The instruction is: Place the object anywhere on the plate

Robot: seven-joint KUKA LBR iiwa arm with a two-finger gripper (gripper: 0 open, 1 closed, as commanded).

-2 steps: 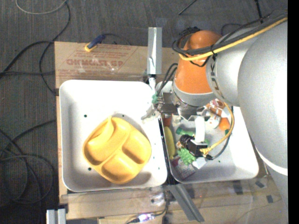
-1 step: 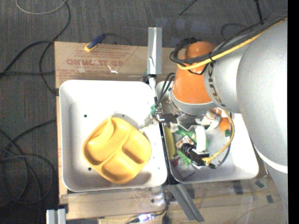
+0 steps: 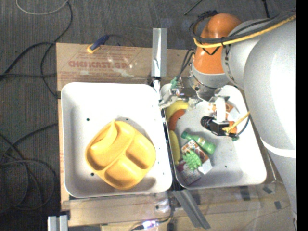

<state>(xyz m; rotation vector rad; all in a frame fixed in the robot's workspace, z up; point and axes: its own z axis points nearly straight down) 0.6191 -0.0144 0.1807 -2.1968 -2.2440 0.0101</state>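
1. Banana [image 3: 174,110], my guess at the object, lies at the left edge of the right bin [image 3: 240,174], just under the claw [image 3: 185,96] and beside a green bottle [image 3: 198,143] and small clutter.
2. I judge it light, smooth and curved, likely a firm plastic toy; I would grip across its middle.
3. I see the arm [image 3: 216,47] reaching in from the right, wrist bent down over the bin's top-left corner.
4. I cannot tell the claw's opening.
5. Yellow plate [image 3: 121,154] sits in the left bin [image 3: 77,109], well apart.
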